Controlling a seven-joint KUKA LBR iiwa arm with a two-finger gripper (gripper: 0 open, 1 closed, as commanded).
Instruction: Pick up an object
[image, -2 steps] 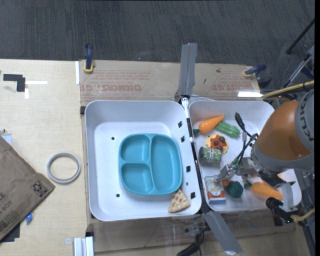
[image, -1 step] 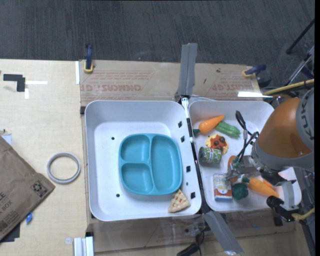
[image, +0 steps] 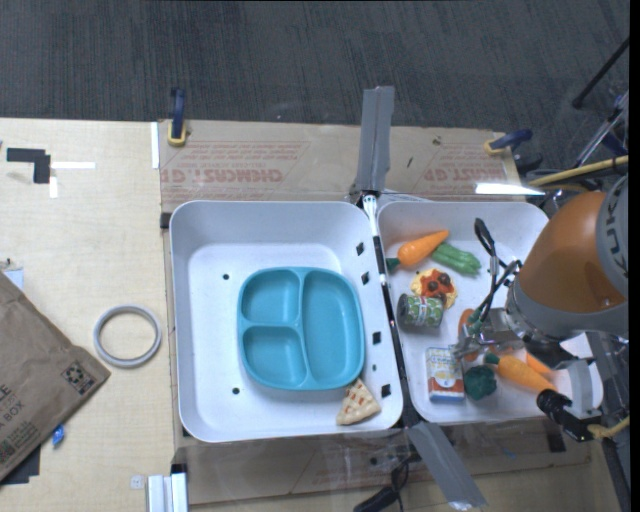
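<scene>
The right bin (image: 530, 215) holds several toys. An orange carrot (image: 421, 246) and a green pepper (image: 457, 258) lie at the back. A yellow and red piece (image: 435, 285), a can (image: 420, 312) and a small carton (image: 443, 372) sit towards the front. There are also a dark green piece (image: 481, 382) and a second carrot (image: 525, 372). My gripper (image: 474, 345) hangs low over the bin's front part, between the carton, the green piece and a red item (image: 466, 322). The arm hides the bin's right side.
The left bin (image: 200, 300) bears a teal divided plate (image: 300, 328), and a waffle-like wedge (image: 358, 404) lies at its front right corner. A tape ring (image: 127, 334) and brown cardboard (image: 35, 385) lie on the bench to the left. A grey divider (image: 376, 140) stands behind the bins.
</scene>
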